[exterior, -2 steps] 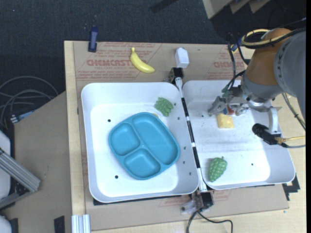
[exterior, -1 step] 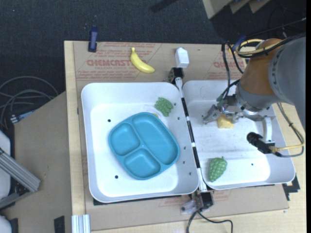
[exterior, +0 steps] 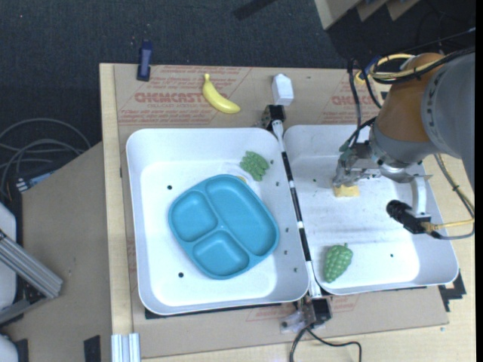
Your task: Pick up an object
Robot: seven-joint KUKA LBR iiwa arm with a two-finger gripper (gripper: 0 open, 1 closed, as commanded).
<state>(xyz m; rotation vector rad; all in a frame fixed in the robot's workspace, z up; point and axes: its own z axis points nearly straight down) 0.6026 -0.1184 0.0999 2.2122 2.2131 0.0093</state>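
In the right bin [exterior: 392,274] a small pale yellow block [exterior: 346,191] lies near the middle left. My gripper [exterior: 348,173] hangs right over it, its tip just above the block's top edge. A green bunch of grapes [exterior: 337,262] rests near the same bin's front left corner. The left bin [exterior: 151,164] holds a blue divided plate [exterior: 221,225] and a green leafy piece [exterior: 255,164] at its back right.
A yellow banana [exterior: 217,96] and a small blue object [exterior: 144,59] lie on the cardboard behind the left bin. A white clip [exterior: 283,88] sits behind the divider between the bins. A black part with a yellow cable [exterior: 411,218] hangs over the right bin's right side.
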